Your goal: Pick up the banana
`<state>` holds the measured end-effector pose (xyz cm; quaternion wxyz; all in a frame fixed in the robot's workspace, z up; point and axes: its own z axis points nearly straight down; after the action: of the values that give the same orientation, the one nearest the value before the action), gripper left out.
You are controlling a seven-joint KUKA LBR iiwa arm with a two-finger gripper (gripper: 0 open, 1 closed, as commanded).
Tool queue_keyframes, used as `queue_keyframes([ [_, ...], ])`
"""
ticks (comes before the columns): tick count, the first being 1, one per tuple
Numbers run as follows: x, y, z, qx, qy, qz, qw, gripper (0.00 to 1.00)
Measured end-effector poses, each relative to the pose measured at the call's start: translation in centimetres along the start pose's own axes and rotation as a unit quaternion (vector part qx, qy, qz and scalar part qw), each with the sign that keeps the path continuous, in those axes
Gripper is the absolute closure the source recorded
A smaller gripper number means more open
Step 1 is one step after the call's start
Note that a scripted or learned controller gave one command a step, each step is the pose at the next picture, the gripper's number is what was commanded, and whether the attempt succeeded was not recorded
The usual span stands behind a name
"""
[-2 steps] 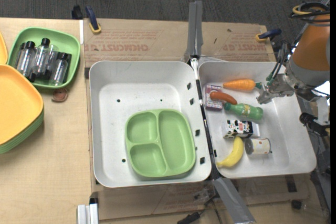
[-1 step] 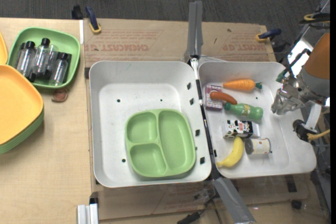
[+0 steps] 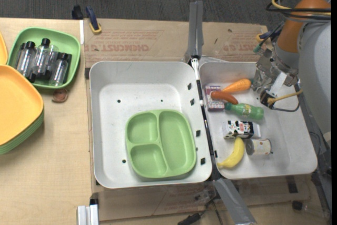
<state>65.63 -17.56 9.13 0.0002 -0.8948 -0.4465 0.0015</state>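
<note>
From the overhead camera, the banana point(image 3: 234, 154) lies on the floor of the right bin point(image 3: 295, 163), near the front edge and close to the divider between the bins, with one tip touching or just beside the small black-and-white carton point(image 3: 240, 128). Nothing has it, so the pick is still all to do.

The gripper point(image 3: 269, 83) is up at the back right of that bin, near the orange carrot point(image 3: 235, 85), well apart from the banana. Cables and bracketry crowd the tool, and whether it is spread or closed cannot be told from here. Nothing visibly sits in it.

What is left, on this evidence: the arm must travel forward and left across the bin, come down over the banana, close on it and lift. The carton and the small cylinder point(image 3: 260, 146) sit just beside the fruit, so the approach looks tight.

Now the count. In the right bin there is one banana, one carrot, one red sausage-like piece point(image 3: 225, 97), one green bottle point(image 3: 245, 110), one carton, one small cylinder and one pinkish packet point(image 3: 213, 97). The left bin point(image 3: 105, 113) holds one green divided tray point(image 3: 160, 143) with three compartments. Off to the left are a green dish point(image 3: 71, 50) holding what look like four dark-capped bottles point(image 3: 42, 60), and a stack of orange plates point(image 3: 18, 113).
</note>
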Motion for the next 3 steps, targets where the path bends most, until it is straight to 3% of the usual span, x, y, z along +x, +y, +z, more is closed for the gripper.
queue_keyframes([
  [1,-1.1,0.4,0.0,0.000,0.000,0.148,0.9890,1.00],
  [2,-3.8,-0.1,0.1,0.001,0.000,0.351,0.9364,1.00],
  [3,-5.5,0.0,0.0,0.002,0.001,0.349,0.9372,1.00],
])
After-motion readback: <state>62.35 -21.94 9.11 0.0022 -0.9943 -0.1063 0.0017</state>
